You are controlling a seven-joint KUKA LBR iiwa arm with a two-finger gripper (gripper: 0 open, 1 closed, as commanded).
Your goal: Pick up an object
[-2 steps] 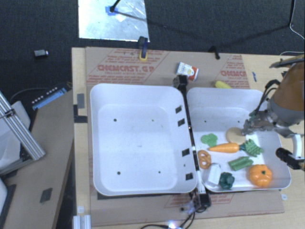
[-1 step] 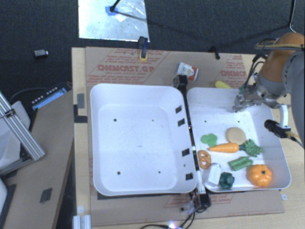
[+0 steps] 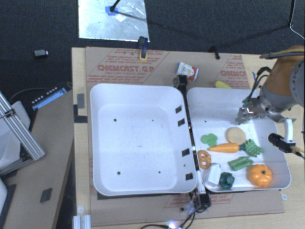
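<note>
Nearest you, along the front wall of the right bin [image 3: 286, 175], you have a dark green lump [image 3: 226, 180] beside a pale, whitish piece [image 3: 214, 172], and to their right an orange pumpkin [image 3: 260, 174]. Just behind these lie a green pod-shaped piece [image 3: 239, 163] and, hard against the divider side, a small orange pretzel [image 3: 204, 159].

One row further back a carrot [image 3: 225, 148] lies crosswise, its leafy green top [image 3: 252, 148] pointing right. A green broccoli-like piece [image 3: 208, 139] sits at its left end and a round beige disc [image 3: 235, 135] touches or nearly touches it from behind. These items are crowded; several sit just beside one another, leaving little open floor between them.

The left bin [image 3: 138, 137] sits alongside, joined by dark clips [image 3: 185, 151] at the shared wall.

The arm [image 3: 283, 82] enters from the right, and its tool [image 3: 248, 111] hangs over the rear half of the right bin, just behind the beige disc and apart from it. You cannot tell from this view whether the tool is open or closed; nothing is seen between its tips. A black part [image 3: 281, 142] juts over the bin's right rim.

Beyond the bins, on the desk [image 3: 157, 66], lie a yellow item [image 3: 222, 85], a white and orange item [image 3: 187, 70], and a yellow and blue clamp [image 3: 143, 49].
</note>
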